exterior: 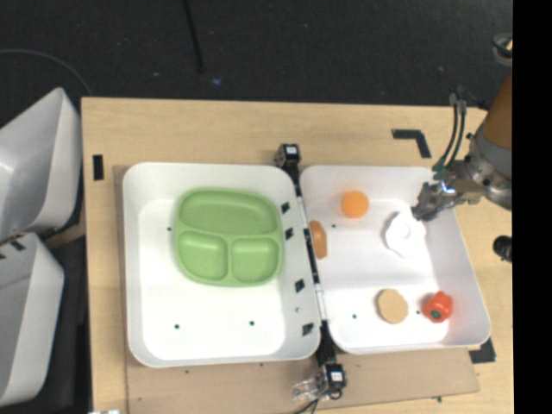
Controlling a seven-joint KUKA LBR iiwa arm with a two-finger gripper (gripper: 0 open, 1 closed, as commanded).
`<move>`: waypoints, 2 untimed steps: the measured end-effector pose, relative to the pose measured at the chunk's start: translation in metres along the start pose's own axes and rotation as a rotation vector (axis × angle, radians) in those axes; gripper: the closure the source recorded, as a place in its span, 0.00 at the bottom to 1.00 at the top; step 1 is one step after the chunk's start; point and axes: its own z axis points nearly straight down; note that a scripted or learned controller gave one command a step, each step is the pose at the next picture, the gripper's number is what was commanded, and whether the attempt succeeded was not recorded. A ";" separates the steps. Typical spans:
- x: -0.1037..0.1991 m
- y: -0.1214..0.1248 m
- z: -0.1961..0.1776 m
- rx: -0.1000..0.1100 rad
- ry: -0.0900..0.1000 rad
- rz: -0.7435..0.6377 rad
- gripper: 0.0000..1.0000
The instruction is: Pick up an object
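Note:
The right bin (pixel 345 274) holds an orange ball (pixel 354 203), a white lumpy object (pixel 402 233), a tan round disc (pixel 392 306), a red pepper-like toy (pixel 438 307) and an orange-brown piece (pixel 318 239) against its left wall. My gripper (pixel 429 202) hangs at the bin's upper right, just above and to the right of the white object. Nothing shows between its fingers.
The left bin (pixel 151 317) carries a green divided plate (pixel 229 235). A black clamp (pixel 288 154) sits at the top of the seam between the bins, another one (pixel 330 375) at the bottom. White equipment (pixel 34 171) stands off the bench at the left.

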 end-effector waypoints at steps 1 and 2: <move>0.048 0.007 0.012 0.006 0.003 -0.003 1.00; 0.106 0.018 0.005 0.005 0.004 -0.005 1.00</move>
